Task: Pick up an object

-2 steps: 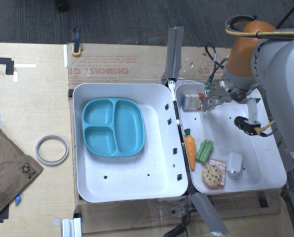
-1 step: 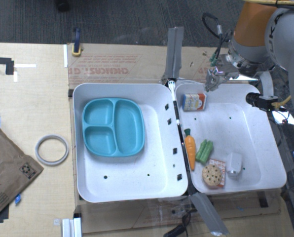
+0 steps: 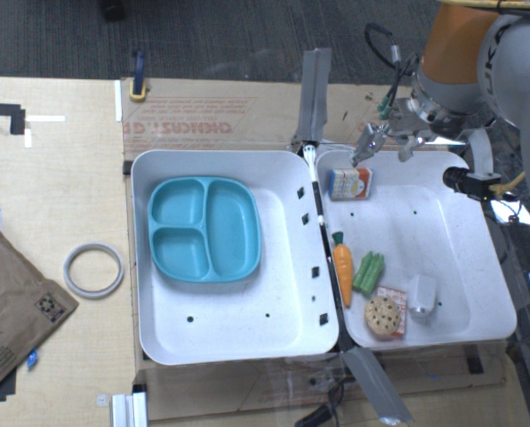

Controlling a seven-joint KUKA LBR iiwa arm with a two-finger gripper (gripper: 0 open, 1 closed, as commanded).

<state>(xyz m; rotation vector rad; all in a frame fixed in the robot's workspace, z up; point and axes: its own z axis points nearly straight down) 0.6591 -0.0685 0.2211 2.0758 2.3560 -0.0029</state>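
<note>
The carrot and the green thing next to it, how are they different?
The carrot is orange with a small green top; the green piece is green all over. The carrot is longer and tapers to a point; the green piece is shorter and blunter. The carrot lies along the bin's left wall; the green piece sits further in and leans a little. Both lie flat in the right bin, side by side.

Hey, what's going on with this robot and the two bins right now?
A grey arm with an orange band reaches in from the right, its gripper hovering at the back edge of the right bin, just above a small carton. Nothing shows between its fingers. Also in that bin lie a carrot, a green vegetable, a cookie and a clear cup. The left bin holds a blue divided plate.
</note>
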